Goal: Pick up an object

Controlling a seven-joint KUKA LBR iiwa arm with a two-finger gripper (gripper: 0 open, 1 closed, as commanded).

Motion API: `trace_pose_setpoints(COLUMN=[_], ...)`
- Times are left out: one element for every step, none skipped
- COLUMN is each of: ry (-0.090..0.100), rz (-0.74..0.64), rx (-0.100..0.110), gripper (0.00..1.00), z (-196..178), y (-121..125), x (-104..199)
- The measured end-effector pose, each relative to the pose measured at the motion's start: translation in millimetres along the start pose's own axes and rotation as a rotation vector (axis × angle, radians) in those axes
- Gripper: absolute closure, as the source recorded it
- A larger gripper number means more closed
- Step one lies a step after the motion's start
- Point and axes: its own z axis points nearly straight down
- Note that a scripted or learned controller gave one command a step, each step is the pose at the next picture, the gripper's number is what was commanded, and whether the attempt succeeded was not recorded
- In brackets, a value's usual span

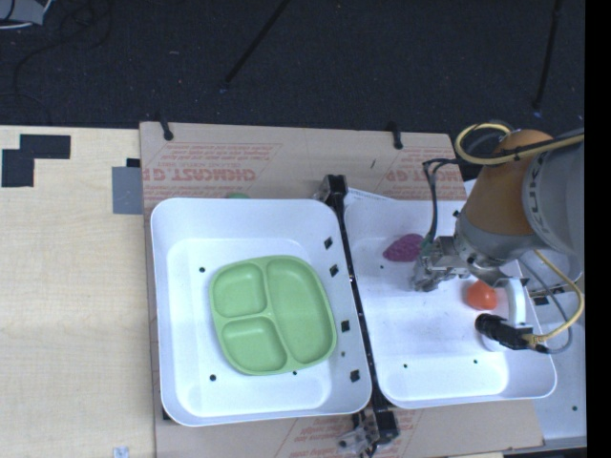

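Observation:
In the right bin (449,370) a purple bumpy object (404,247) lies near the back left. An orange ball-like object (481,296) sits at the bin's right side, beside the arm. My gripper (424,278) reaches down into the right bin between them, just right of and below the purple object, its tips close to the bin floor. Nothing shows between its fingers.
The left bin (181,351) holds a light green divided plate (272,313) with three compartments. A black divider rail (346,294) runs between the two bins. The grey arm with its orange band (506,194) stands over the right bin's far right side.

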Motion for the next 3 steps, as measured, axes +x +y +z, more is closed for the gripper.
trace_pose_setpoints(ry=[-0.002,-0.001,-0.002], rz=[-0.001,-0.004,-0.005], rx=[-0.007,-0.006,-0.007], gripper=[1.0,1.0,1.0], z=[-55.6,-97.9,-148.7], y=[-3.6,-3.2,-7.6], x=[-9.3,-9.0,-0.6])
